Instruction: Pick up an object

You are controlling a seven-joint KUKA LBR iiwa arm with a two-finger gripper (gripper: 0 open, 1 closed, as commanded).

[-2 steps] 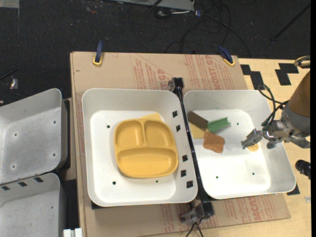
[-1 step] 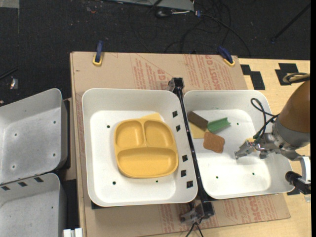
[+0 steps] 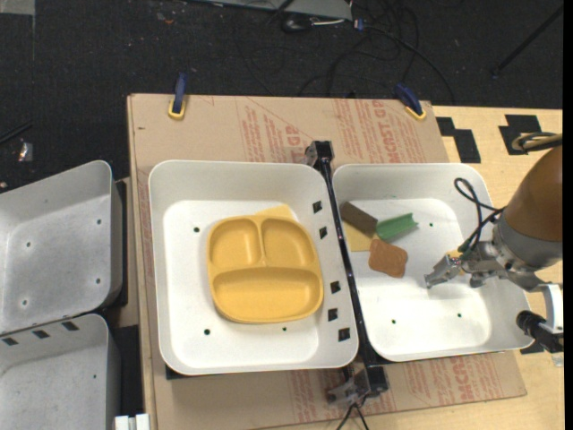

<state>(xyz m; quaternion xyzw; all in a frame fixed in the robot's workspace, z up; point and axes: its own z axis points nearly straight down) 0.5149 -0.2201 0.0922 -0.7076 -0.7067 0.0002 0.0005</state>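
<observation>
The grey arm with its orange band (image 3: 543, 200) comes in from the right and bends down over the right-hand shallow white bin (image 3: 421, 334). Its two-finger hand (image 3: 439, 276) sits low in that bin, right of centre, with the metal fingers (image 3: 436, 278) pointing left toward the small pile of objects. The fingers are slightly apart, with nothing between them; the tips are near the bin floor, though whether they touch it cannot be told. A black cable (image 3: 474, 202) loops over the far right part of this bin toward the wrist.

The objects lie together in the far left part of the right bin, left of the hand and apart from it. A flat brown, cork-like piece with rounded corners (image 3: 388, 259) is the closest to the fingertips. Just beyond it lies a green rectangular block (image 3: 396, 226), tilted, and a dark brown bar (image 3: 358, 216) rests to its left, with a pale yellow flat piece (image 3: 359, 240) partly under these, near the divider.

The left-hand shallow white bin (image 3: 179, 330) holds a yellow plastic plate with three compartments (image 3: 265, 270), lying flat around its centre. Both bins rest on a cardboard-covered surface (image 3: 269, 124) with red print, fixed at the far edge by two yellow and blue clamps (image 3: 178, 101). Grey metal trays (image 3: 54, 240) lie off to the left, over a dark floor.
</observation>
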